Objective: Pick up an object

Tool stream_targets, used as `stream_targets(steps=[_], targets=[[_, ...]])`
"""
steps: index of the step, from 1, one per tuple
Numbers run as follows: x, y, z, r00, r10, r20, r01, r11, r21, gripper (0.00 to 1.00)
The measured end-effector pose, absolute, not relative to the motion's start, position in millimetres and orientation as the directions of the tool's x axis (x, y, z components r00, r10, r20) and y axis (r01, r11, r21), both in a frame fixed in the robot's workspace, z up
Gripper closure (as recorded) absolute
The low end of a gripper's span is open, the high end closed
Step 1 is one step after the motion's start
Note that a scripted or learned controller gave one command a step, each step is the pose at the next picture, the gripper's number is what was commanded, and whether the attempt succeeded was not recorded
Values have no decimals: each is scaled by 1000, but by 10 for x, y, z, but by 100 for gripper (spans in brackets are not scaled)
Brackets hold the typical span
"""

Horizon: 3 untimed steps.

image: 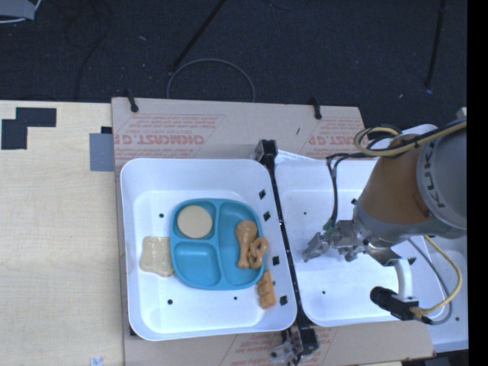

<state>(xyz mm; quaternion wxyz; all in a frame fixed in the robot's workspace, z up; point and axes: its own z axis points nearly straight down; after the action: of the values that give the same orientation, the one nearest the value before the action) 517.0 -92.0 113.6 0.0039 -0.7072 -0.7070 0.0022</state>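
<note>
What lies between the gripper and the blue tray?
In the camera view, between the gripper and the blue tray runs the black divider where the two bins meet; a pretzel-shaped piece lies on the tray.

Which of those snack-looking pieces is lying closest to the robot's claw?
The small brown piece beside the blue tray's lower right corner; the others lie farther from the gripper.

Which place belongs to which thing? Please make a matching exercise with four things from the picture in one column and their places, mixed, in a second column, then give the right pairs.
Things
1. round beige disc
2. pretzel-shaped piece
3. pale flat piece
4. gripper

Places
A. over the right bin
B. in the blue tray's right compartment
C. on the left bin's floor, just left of the blue tray
D. in the blue tray's upper left compartment

Pairs: 1-D, 2-B, 3-C, 4-A
</note>
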Motion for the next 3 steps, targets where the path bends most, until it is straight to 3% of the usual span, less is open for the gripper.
stream_targets(steps=[1,3], targets=[[5176,-943,1260,8,1000,2,1000,-8,-6,100],[5165,-912,2332,-1,1000,0,1000,1,1,100]])
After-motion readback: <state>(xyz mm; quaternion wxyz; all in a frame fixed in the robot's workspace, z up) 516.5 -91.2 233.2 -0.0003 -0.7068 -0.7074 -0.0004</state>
